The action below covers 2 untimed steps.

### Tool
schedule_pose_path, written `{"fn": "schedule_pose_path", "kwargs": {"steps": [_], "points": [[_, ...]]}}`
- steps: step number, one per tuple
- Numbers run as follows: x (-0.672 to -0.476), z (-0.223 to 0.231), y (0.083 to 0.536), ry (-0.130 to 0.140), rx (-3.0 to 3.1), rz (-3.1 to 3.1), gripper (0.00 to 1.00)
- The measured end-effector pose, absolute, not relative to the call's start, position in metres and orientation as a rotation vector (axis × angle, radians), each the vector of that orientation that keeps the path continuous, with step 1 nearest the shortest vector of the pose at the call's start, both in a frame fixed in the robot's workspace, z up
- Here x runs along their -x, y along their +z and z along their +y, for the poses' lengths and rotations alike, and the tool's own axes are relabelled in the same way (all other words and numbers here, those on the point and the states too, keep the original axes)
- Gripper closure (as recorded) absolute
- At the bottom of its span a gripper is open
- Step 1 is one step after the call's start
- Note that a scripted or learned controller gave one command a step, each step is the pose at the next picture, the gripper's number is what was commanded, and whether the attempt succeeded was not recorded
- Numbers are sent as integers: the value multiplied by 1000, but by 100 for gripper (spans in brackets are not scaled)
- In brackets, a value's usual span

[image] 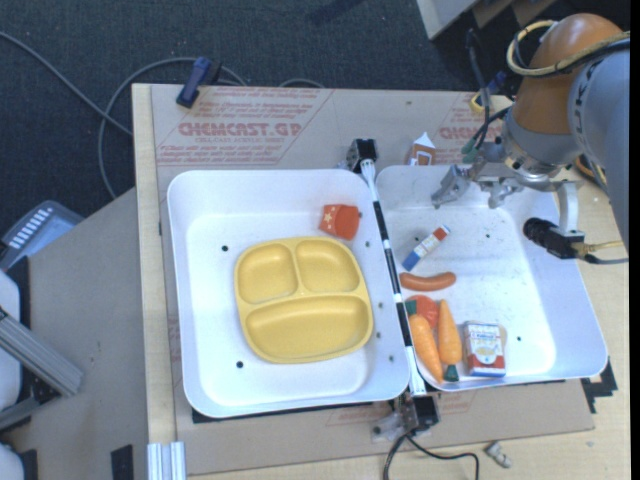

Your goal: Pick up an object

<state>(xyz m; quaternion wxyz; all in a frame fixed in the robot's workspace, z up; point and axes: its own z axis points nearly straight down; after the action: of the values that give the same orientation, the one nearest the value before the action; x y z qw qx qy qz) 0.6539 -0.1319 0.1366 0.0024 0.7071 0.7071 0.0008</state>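
Up at the right bin's far edge, our gripper hovers with jaws apart, holding nothing; the sausage and carrots lie nearer.

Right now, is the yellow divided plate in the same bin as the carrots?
No, the yellow divided plate lies in the left bin, while the carrots lie in the right bin.

A dark blue-grey carpeted floor is seen beyond the counter, which is topped with a brown printed board. A thin cable is laid across the carpet. Even, diffuse light is cast throughout.
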Motion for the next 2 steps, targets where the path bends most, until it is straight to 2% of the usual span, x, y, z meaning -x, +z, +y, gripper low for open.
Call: {"fn": "schedule_pose_path", "kwargs": {"steps": [1,2], "points": [[-619,-54,185,1,-2221,2224,0],[-564,-58,184,-2,-2224,2221,0]]}}
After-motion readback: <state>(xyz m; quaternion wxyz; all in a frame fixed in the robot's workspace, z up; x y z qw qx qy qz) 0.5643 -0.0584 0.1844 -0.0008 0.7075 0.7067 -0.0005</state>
